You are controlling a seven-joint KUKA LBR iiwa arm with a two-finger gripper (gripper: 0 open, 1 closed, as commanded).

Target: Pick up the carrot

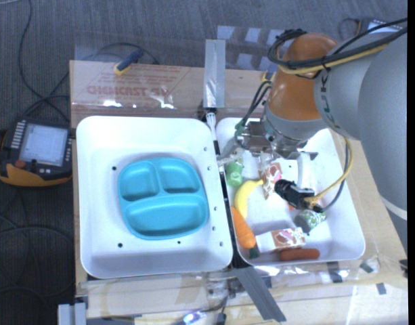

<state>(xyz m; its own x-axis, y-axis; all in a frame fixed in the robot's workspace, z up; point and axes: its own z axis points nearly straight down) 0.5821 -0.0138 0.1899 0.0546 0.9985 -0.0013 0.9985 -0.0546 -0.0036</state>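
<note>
The carrot (244, 231) lies in the right bin (353, 239), near its left wall, just below the banana (245, 196). It looks small, light, hard and smooth; grab its fat middle. The gripper (271, 156) hangs farther back

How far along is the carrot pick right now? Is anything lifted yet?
Nothing looks done yet: the carrot lies on the floor of the right bin, against its left wall, just below the banana. In hand: the arm's wrist hangs over the upper middle of that bin, with the gripper up beyond the banana, away from the carrot. Left: reach the carrot, grasp it and lift it.
</note>
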